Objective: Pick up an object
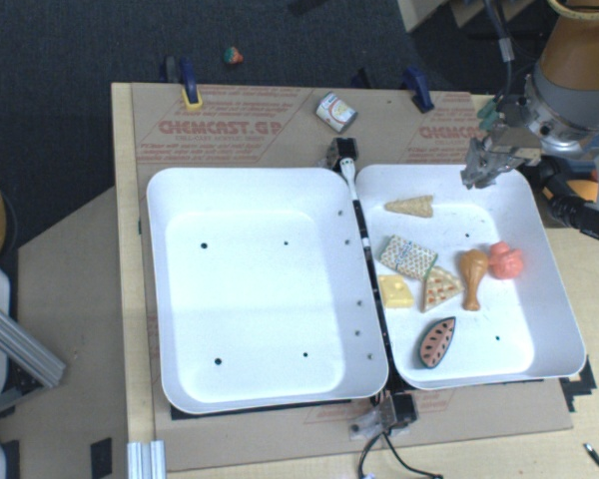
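**Brown board, white bins: hand hangs at the right bin's far rim**

Brown paper-faced board (280, 118) printed in red "CHEMCAST G P" covers the tabletop, held at its far edge by blue clamps (189, 75). Two white bins sit on it side by side. The left bin (180, 198) shows black dots on its floor. The right bin (539, 218) holds a tan wedge (410, 207), a patterned cracker (408, 256), a yellow cheese piece (395, 291), a pizza slice (440, 288), a drumstick (472, 273), a pink lump (506, 259) just beside it, and a dark melon slice (436, 342) nearest the camera. The hand (479, 173) hovers over the right bin's far rim with nothing between its fingers; whether they are spread or closed cannot be told. A small white box (335, 112) lies on the board beyond the bins. Dark carpet (100, 18) surrounds the tabletop.
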Tool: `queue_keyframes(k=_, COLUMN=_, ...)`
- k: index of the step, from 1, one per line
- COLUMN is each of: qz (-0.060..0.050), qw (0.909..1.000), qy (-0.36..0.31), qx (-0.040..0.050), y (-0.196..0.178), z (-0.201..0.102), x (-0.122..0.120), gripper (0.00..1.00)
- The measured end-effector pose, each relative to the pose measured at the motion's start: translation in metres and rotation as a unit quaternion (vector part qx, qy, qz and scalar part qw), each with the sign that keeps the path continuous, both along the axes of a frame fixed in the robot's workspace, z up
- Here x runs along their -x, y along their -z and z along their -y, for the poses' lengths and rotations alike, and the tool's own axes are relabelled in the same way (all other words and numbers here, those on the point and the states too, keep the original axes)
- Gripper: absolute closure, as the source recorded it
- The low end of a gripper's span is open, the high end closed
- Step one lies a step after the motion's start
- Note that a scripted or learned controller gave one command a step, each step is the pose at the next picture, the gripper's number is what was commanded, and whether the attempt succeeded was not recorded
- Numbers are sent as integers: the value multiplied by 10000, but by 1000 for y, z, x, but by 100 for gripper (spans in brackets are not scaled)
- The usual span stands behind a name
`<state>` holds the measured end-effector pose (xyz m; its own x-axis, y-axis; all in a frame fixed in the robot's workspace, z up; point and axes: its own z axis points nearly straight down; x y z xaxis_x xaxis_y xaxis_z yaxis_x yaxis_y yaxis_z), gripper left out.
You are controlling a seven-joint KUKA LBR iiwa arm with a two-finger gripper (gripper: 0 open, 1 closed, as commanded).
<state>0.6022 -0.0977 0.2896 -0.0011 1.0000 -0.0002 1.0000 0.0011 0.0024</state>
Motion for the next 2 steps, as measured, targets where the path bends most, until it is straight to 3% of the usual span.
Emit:
queue_keyframes(k=1, qz=55, qw=10000, qy=18, qx=15, y=-116, z=16, x=47, gripper=100)
queue_keyframes(k=2, qz=78, qw=10000, qy=-15, qx=19, y=-220, z=0, x=-18, gripper=100)
